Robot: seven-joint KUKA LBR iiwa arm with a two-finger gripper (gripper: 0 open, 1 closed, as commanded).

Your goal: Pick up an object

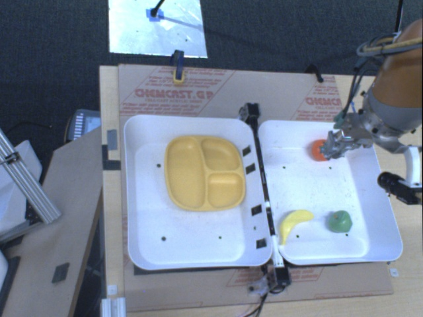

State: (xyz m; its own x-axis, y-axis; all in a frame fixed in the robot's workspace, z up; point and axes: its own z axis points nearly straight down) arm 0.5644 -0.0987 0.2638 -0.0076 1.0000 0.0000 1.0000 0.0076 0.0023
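In the right bin (370, 243) lie a yellow banana (295, 223) near the front left, a green apple-like fruit (340, 221) beside it, and an orange-red round object (319, 150) toward the back. My gripper (332, 145) hangs at the back of this bin, right over the orange-red object's right side and partly covering it. The view is too small there to judge the gripper's grasp. The grey arm with its orange band comes in from the upper right.
The left bin (142, 243) holds a yellow divided plate (203, 173). A black divider strip (259, 177) with clips runs between the bins. Cables hang near the arm at the right edge. A silver sheet (157, 17) lies beyond the bench.
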